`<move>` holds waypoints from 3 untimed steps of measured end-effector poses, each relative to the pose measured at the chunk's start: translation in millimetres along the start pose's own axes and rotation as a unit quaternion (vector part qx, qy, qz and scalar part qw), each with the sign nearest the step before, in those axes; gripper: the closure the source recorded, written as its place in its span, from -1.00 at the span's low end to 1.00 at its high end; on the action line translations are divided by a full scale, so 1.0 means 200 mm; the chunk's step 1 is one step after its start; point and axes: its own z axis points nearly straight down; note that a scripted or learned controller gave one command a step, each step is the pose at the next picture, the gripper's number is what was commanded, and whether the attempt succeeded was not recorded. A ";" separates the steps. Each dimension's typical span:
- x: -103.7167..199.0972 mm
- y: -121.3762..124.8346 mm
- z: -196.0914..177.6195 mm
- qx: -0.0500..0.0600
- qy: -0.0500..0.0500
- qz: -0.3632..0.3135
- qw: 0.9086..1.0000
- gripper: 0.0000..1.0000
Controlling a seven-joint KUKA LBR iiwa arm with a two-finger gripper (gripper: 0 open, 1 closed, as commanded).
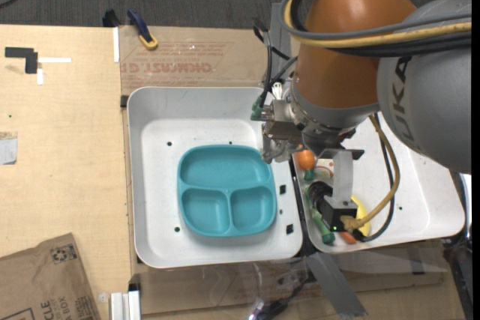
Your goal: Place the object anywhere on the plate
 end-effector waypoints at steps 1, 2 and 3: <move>0.14 0.10 0.14 0.001 0.000 -0.040 0.999 1.00; 0.32 -0.03 0.58 0.002 0.000 0.137 0.991 1.00; 0.32 0.03 0.59 0.001 -0.001 0.323 0.946 1.00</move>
